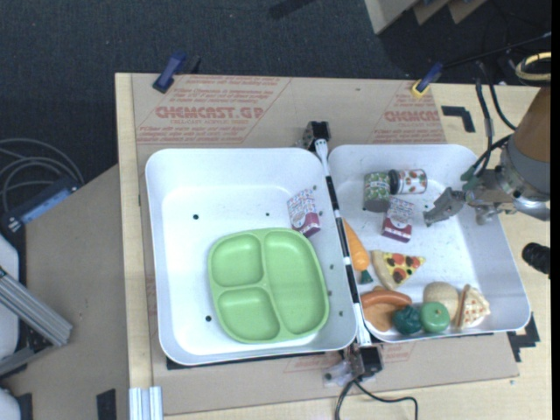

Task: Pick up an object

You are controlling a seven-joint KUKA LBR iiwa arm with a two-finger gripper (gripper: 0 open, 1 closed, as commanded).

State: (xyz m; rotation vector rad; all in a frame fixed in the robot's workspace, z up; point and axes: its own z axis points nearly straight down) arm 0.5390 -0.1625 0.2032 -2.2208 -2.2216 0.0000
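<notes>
My gripper (pixel 462 210) hangs over the right side of the right bin (pixel 503 261), fingers spread open with nothing between them. Just left of it lie a small red-and-white carton (pixel 398 220) and a toy can (pixel 394 184) on its side. Further toward the front are a pizza slice (pixel 398 267), a carrot (pixel 354 247) along the divider, a sausage (pixel 385 302), green toy vegetables (pixel 422 318), a bread roll (pixel 443 294) and a second pizza wedge (pixel 473 307).
The left bin (pixel 175 234) holds a green divided plate (pixel 265 284) and another small carton (pixel 304 211) near the divider. Clamps sit at the bins' joint, back (pixel 317 134) and front (pixel 366 359). Cables run at the far right.
</notes>
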